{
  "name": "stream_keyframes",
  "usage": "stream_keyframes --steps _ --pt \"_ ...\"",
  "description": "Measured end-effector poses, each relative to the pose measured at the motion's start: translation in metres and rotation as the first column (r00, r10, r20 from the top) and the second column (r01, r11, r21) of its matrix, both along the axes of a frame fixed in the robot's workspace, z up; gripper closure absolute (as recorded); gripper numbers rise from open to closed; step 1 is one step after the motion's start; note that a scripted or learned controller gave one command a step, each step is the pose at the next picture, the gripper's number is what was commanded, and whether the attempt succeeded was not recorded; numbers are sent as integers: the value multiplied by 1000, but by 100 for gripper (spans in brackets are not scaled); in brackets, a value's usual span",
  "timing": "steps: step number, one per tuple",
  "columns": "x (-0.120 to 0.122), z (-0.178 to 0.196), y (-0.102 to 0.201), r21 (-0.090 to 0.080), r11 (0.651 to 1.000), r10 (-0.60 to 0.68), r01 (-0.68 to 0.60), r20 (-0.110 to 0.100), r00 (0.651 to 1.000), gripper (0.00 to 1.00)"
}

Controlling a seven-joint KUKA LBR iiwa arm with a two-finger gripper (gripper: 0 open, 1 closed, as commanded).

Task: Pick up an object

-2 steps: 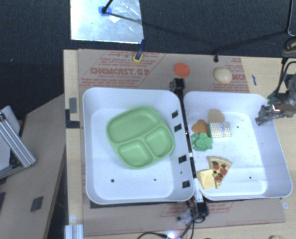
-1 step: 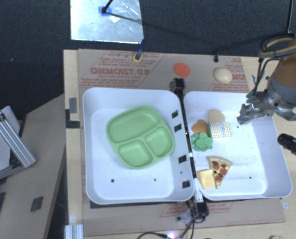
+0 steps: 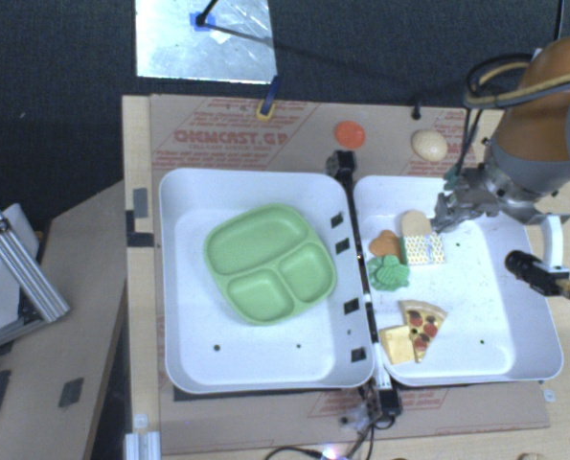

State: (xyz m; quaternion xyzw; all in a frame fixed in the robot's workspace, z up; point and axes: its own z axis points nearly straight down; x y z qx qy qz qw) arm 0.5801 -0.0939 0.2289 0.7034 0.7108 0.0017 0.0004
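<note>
Arm: grey body with orange band, entering from the right of the frame, wrist over the upper part of the right bin [image 3: 543, 353]
Gripper [image 3: 444, 214]: low over the right bin, just right of the beige piece [image 3: 415, 223]; whether it is released or clenched cannot be told from this view
Candidate objects: beige piece, patterned block [image 3: 423, 249], orange piece [image 3: 384, 243] and green leafy piece [image 3: 391, 273] clustered at the right bin's left centre; pizza slice [image 3: 422, 322] and yellow wedge [image 3: 396, 343] lower in the same bin
Left bin [image 3: 184, 353]: holds a green divided plate [image 3: 270, 263]
Step in hand: approach to the cluster, judged; nothing seen held
Next move: likely centre over one piece, descend, close, then lift clear of its touching neighbours
</note>
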Motion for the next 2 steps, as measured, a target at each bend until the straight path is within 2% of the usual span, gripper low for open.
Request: stream_keyframes --steps 1,2 --pt "2 -4 64 1 1000 1 -1 -2 1000 100" --pt "-3 -13 90 -1 1000 -2 2 -2 1000 100"
